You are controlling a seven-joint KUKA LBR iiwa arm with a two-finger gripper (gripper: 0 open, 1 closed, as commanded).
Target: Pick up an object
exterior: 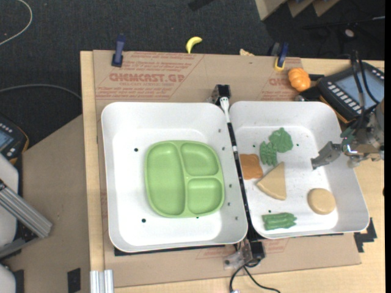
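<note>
The hand (322,157) is seen at the right side of the right shallow white plastic bin (305,112), reaching in from the right edge of the view, its dark grey tip hanging over bare white floor. Whether it is open or closed cannot be told, and nothing is seen gripped in it or touched by it.

Nearest to it, below and slightly to the left, a round tan bun-shaped piece (321,201) is lying on the bin floor. To the left of that piece, a pale yellow wedge shaped like cheese (274,182) is placed, and touching the wedge's upper left an orange-brown rectangular block (250,165) is found close to the bin's left wall. Above the wedge, two dark green leafy broccoli-like pieces (275,145) are set side by side. Near the bin's front edge a green ridged oblong piece (279,221) is lying flat.

In the left shallow white plastic bin (122,127), a light green plastic tray with three compartments (183,177) is resting.

Both bins are carried on a brown cardboard sheet (153,78) on the table. A small orange gourd-like toy (299,79) is seen at the sheet's upper right, and a yellow banana-shaped toy (193,43) lies just beyond its far edge.
</note>
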